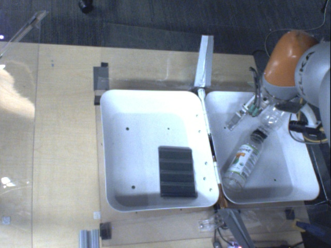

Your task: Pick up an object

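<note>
A black ribbed block [177,172] lies flat in the left bin [116,107], toward its near edge, well to the left of and below the gripper [252,108]; a clear bottle [245,159] with a dark cap and a printed label lies on its side in the right bin [302,182], cap end just below the gripper. The gripper hangs over the right bin's far side beneath the arm's orange band [284,61]; I cannot tell how the jaws stand.

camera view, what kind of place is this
Probably a robotics lab's bin-picking test bench: a grey arm reaches over two white bins on a wooden bench, holding test items like a clear bottle.
</note>
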{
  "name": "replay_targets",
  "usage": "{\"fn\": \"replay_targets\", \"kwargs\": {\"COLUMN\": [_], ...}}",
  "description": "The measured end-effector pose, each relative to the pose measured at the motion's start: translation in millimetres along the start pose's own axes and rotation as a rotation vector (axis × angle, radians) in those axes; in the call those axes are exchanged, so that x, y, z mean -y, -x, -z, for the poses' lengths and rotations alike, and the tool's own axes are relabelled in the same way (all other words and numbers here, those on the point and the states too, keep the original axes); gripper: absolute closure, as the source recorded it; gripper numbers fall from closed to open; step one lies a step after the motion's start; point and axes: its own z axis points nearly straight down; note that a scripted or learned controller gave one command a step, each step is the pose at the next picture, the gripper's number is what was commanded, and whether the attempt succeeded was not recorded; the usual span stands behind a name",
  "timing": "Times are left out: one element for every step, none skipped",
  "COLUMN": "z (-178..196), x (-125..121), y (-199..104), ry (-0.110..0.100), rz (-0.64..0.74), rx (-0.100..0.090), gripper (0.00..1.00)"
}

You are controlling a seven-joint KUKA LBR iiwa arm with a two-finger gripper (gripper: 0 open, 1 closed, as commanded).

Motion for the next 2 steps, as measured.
{"fn": "replay_targets", "kwargs": {"z": [23, 2], "x": [70, 2], "y": [-12, 0], "ry": [0.013, 0.008], "rz": [-0.019, -0.169], "rx": [0.024, 0.021], "gripper": [0.0, 0.0]}}
